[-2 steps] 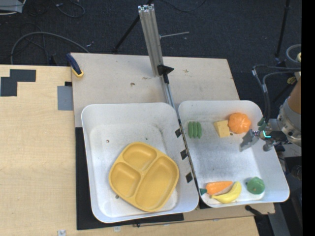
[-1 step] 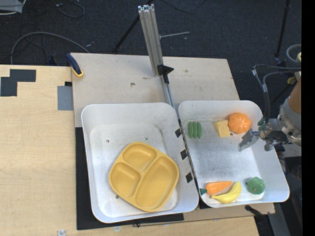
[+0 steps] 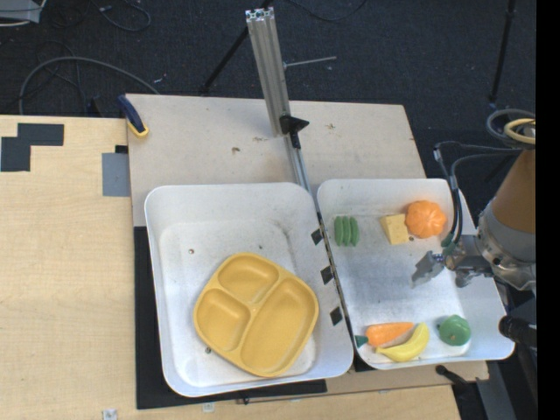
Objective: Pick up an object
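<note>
My gripper point(image 3: 428, 269) hangs over the right side of the right bin point(image 3: 378, 269), just below an orange ball-shaped fruit point(image 3: 426, 219) and apart from it. A yellow cheese-like block point(image 3: 395, 229) lies left of the orange. A small green ribbed item point(image 3: 346, 231) sits near the bin's left wall. Along the bin's front edge lie an orange carrot point(image 3: 389, 332), a yellow banana point(image 3: 408, 346) and a round green fruit point(image 3: 453, 329). I see nothing held in the gripper.
The left bin point(image 3: 175, 234) holds a yellow divided plate point(image 3: 255, 313). A metal post point(image 3: 271, 68) rises behind the bins, and black clips sit on the wall between them. The arm's grey body point(image 3: 512, 234) stands at the right edge.
</note>
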Controlling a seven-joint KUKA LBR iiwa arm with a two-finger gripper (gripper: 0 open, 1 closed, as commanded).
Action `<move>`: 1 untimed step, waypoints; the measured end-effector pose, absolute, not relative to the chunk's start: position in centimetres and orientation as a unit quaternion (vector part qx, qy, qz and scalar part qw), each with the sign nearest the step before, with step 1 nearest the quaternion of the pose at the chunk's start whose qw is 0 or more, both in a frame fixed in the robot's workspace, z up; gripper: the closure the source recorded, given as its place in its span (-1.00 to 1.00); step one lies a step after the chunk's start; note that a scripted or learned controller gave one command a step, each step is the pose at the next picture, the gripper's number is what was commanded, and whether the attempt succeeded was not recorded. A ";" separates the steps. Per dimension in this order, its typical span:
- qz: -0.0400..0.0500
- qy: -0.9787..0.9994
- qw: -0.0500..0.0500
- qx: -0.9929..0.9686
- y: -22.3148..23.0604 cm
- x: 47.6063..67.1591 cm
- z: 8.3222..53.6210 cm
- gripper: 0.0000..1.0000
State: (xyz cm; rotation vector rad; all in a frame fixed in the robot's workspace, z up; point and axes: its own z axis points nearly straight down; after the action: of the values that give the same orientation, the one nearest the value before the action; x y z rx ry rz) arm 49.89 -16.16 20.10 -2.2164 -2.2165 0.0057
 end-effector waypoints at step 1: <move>0.002 -0.707 0.005 -0.707 -15.8 49.1 13.9 -1.00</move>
State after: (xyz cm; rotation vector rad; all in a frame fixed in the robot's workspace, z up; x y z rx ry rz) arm 49.11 -15.83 13.85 -2.2148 -2.2147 0.0068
